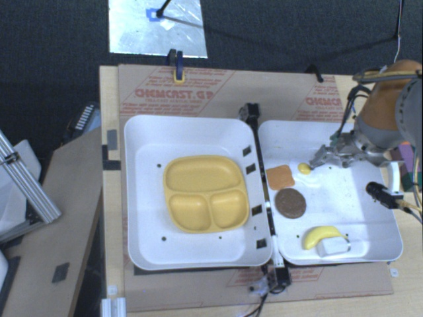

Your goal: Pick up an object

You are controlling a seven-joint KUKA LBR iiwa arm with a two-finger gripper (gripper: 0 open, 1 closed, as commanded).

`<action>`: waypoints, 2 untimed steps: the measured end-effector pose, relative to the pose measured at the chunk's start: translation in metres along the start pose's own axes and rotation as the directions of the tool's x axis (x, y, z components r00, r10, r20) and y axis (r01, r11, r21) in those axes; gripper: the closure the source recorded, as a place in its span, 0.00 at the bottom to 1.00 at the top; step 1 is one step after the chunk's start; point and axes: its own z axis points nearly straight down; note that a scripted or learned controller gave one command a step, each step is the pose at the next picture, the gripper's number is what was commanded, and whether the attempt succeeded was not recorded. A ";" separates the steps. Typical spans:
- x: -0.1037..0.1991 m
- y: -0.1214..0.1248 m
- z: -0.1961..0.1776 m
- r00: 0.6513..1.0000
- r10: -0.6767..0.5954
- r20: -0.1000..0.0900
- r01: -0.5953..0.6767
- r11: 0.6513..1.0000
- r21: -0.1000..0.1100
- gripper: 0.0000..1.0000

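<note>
**Yellow bit under the gripper, nothing lifted yet**

Grey arm with the orange band comes in from the right edge, wrist pitched down into the right bin (390,243). Gripper (318,158) sits low near that bin's upper left area, tips aimed left at a small yellow piece (303,168). Tips look just beside it, maybe touching; too small to say. Can't tell if the pincer is spread or clenched, and I see nothing between its tips, so I'm not calling a grasp.

My read: small yellow piece is the pick target, since the tool is pointed straight at it. Low slanted approach fits a flat little item on the bin floor.

Neighbours in the right bin:
- orange flat square (279,176) just left of the target, near the divider
- brown round disc (290,203) below that, close to the square
- banana (322,235) at lower centre, touching a white block (332,246)
- black part of the arm rig (383,195) at mid right, apart from the items

Orange square is the likely obstruction: a push leftward could shove the yellow piece into it. Disc and banana are well apart from the tips.

Left bin (142,177) holds a yellow three-compartment tray (203,193), centre of the bin, compartments bare. Not in play for this reach.
</note>
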 end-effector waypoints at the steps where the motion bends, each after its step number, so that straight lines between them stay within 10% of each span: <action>1: 0.000 0.001 -0.012 1.000 -0.001 0.000 0.001 1.000 -0.004 1.00; 2: 0.008 0.004 -0.072 1.000 -0.003 -0.002 0.003 1.000 -0.001 1.00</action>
